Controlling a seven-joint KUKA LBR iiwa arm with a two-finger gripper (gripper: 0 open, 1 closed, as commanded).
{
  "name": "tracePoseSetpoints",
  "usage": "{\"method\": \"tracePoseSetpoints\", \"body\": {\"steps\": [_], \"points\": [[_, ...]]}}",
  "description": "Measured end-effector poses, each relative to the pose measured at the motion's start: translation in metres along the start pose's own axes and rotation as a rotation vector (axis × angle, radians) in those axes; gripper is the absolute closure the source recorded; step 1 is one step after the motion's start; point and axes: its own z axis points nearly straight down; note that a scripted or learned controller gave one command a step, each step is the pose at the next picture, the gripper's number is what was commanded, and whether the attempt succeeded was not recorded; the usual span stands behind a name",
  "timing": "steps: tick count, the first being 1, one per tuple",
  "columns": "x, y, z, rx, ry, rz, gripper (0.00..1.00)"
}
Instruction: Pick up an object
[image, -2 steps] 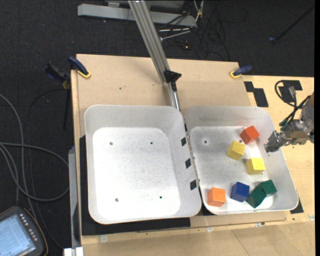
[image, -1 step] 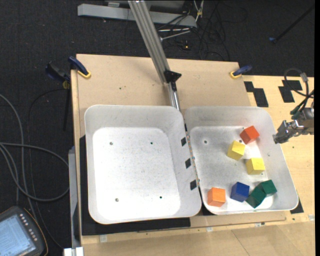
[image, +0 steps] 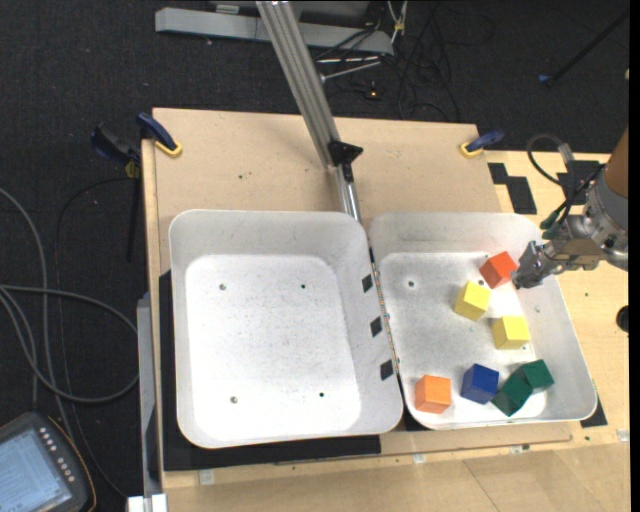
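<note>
Gripper sits at the right side of the frame, over the upper right part of the right bin, arm coming in from the right edge. Can't tell the state of the gripper from this angle; it reads as one dark mass, no gap or pinch visible.

Closest object: red-orange cube, just left of the gripper tip, touching or nearly touching it. Can't tell if anything is between the jaws. Cube looks tilted, one corner up.

Other blocks in the right bin:
- yellow cube, just below-left of the red-orange one, near the gripper but apart from it
- second yellow cube, lower, roughly under the gripper in frame terms
- blue cube, lower right area of the bin
- orange cube, left of the blue one, near the bin's lower left corner
- two green blocks, right of the blue cube, touching each other, against the bin's lower right rim

All blocks are in the right half of the right bin or along its bottom edge; its upper left is bare speckled white.

Left bin sits alongside, rims meeting at frame center, well apart from the gripper. Both bins rest on a tan board with clamps at the upper corners.
</note>
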Motion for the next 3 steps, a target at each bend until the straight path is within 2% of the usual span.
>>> {"method": "tracePoseSetpoints", "body": {"steps": [2, 3], "points": [[0.098, 0.022, 0.028, 0.004, 0.000, -0.001, 1.00], [0.143, 0.023, 0.034, 0.002, 0.000, 0.000, 1.00]]}}
